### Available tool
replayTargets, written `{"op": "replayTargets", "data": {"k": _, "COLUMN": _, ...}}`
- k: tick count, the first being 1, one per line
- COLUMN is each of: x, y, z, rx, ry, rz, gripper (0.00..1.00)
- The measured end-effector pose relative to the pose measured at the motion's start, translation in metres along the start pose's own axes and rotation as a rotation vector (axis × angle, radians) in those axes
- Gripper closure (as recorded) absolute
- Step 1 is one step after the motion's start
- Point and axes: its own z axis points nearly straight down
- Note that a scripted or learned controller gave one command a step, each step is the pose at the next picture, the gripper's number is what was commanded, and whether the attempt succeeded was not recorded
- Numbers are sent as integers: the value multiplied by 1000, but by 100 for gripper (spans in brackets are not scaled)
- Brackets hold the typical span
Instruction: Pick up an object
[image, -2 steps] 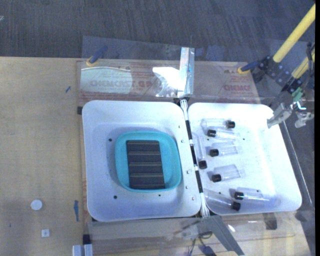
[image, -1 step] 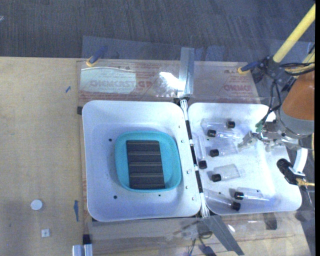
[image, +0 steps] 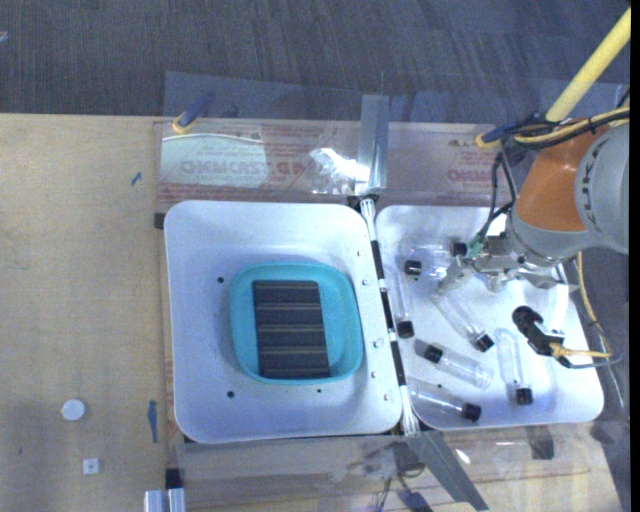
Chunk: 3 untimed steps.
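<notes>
- Sitting in left bin (image: 200, 240): teal tray (image: 296, 320) with dark ribbed insert, lying flat.
- Lying scattered in right bin (image: 575, 400): clear tubes with black caps (image: 447, 364), well apart from each other.
- Reaching in from right over right bin's upper part: arm (image: 575, 190), wrist angling down-left.
- Hovering low by the upper tubes: gripper (image: 455, 280); spread or pinching, cannot tell.

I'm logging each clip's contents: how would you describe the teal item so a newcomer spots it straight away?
Start with the left white bin, the one away from the arm. In its middle lies a teal tray with rounded corners, holding a dark ribbed insert. Its neighbours in the right bin are small clear vials with black caps.
</notes>
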Motion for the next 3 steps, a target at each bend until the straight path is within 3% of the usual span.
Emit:
{"op": "replayTargets", "data": {"k": 1, "x": -38, "y": 51, "z": -25, "rx": 1, "ry": 0, "rz": -49, "gripper": 0}}
{"op": "replayTargets", "data": {"k": 2, "x": 7, "y": 43, "z": 1, "rx": -1, "ry": 0, "rz": -113, "gripper": 0}}
{"op": "replayTargets", "data": {"k": 3, "x": 8, "y": 45, "z": -11, "rx": -7, "ry": 0, "rz": -116, "gripper": 100}}
